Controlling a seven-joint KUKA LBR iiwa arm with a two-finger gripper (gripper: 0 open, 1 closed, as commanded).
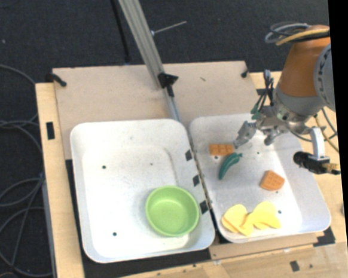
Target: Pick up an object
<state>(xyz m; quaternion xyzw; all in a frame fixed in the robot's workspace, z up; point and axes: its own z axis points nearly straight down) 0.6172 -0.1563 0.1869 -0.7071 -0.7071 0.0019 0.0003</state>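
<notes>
Item: tool (244, 137), fingers parted, holding nothing. Just below-left of it you have the orange waffle piece (221, 149) and green pepper (229, 164). Centre on one, descend squarely, then close.

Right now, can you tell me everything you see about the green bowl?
The green bowl is round, light lime green, and looks like smooth plastic. It sits upright with its open side up, and nothing shows inside it. It rests in the left white bin, near the front right corner, close to the wall shared with the other bin. Nothing else touches it.
</notes>
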